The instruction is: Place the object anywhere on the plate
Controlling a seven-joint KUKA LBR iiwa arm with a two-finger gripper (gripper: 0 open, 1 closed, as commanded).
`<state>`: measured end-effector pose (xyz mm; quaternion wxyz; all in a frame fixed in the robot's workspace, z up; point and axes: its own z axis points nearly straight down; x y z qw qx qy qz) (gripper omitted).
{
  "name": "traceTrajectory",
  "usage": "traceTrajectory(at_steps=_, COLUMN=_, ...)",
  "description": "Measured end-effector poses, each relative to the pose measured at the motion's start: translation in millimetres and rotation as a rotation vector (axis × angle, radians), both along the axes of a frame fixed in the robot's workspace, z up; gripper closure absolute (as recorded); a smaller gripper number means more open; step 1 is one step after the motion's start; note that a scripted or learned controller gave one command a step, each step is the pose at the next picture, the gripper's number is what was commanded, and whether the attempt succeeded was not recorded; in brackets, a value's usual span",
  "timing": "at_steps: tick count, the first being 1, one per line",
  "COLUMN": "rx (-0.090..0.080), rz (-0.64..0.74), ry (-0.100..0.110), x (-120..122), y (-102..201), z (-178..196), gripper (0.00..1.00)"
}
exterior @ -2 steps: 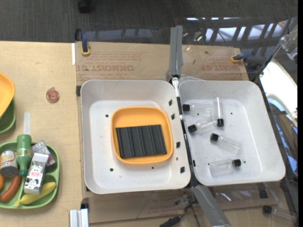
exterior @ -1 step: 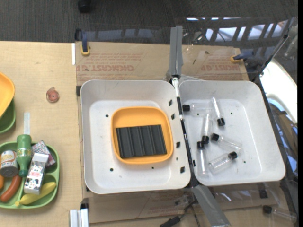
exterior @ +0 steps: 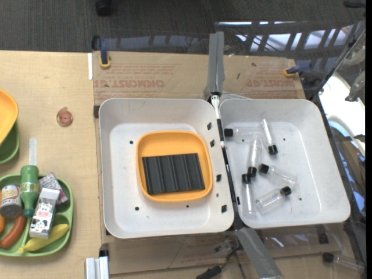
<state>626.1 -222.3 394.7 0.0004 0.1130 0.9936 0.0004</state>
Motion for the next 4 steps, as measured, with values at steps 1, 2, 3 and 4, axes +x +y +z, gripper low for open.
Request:
traceTrajectory(at_steps=1, rx=0.000, rz=0.220, ry=0.000, x=-4.9, y=0.3, z=-4.7, gripper=0.00)
traceTrajectory(at_steps=2, rx=-0.002, rz=0.602, ry=-0.006, x=23.1, y=0.4, z=25.8, gripper=0.00)
traceTrajectory(at_steps=3, rx=0.001, rz=0.973, ry=-0.003, x=33.9, y=0.8, z=-15.9, gripper=0.00)
traceTrajectory(at_steps=4, rx=0.002, rz=1.282, ry=-0.003, x=33.8, y=1.1, z=-65.8, gripper=0.00)
